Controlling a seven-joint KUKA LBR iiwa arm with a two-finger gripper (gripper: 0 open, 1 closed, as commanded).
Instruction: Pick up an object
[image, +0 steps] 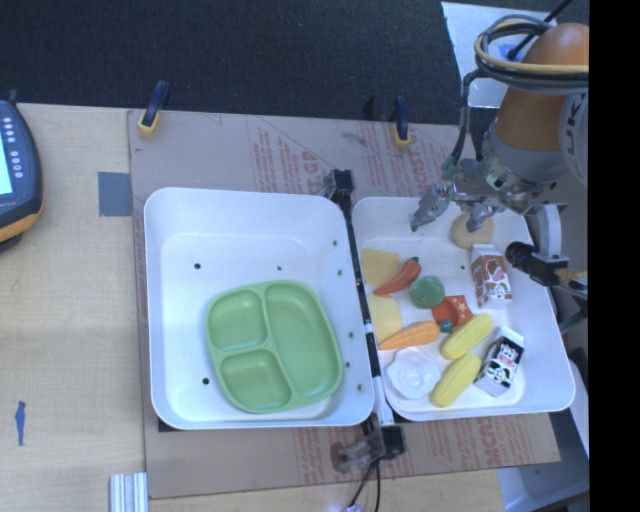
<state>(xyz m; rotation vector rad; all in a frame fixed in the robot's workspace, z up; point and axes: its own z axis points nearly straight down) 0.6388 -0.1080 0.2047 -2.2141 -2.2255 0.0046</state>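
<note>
**A:** Looking at the arm, which step is it on?

**B:** The reach, I'd judge. The gripper hangs over the far edge of the right bin, its fingers spread apart with nothing between them. No item is lifted yet.

**A:** What is closest to it?

**B:** A small tan round piece, lying just beside the fingertips on the near side. A little brown carton sits nearer again, to the right.

**A:** So what does the next move call for?

**B:** Probably shifting slightly over the tan piece, dropping straight down, then closing. The bin wall is close, so there's little room on the far side.

**A:** Count the rest for me.

**B:** Two corn cobs, one carrot, one red chili, one green ball, two yellow cheese slices, one small red piece, one white round lid-like thing, and one black-and-white carton. All crowd the right bin's middle and near part.

**A:** And the left bin?

**B:** One green divided plate, three compartments, nothing in them.
</note>
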